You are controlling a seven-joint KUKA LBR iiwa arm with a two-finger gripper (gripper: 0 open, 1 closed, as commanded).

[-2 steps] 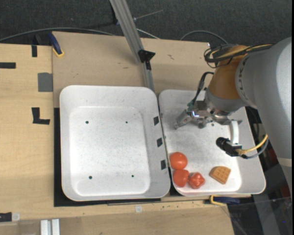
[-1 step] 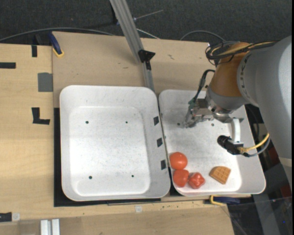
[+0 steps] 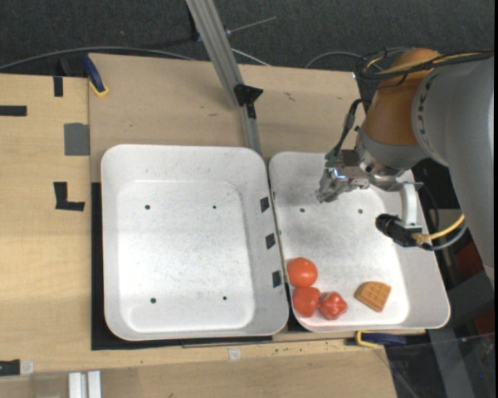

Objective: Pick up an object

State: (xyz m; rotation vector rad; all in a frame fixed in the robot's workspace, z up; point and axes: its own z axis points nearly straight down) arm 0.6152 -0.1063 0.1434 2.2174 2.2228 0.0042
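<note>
- Looking down on the bench, I am seeing the gripper hanging over the far part of the right bin, near its back-left area.
- I am not managing to tell how the tool is set; it is too small and dark from this angle.
- Nothing is showing between its tips.
- I am finding the objects clustered at the near edge of that same bin, well apart from the tool: an orange-red ball, a red fruit just below it, a small red piece touching that fruit, and a tan waffle-like piece further right.
- I am seeing the left bin lying beside it.
</note>
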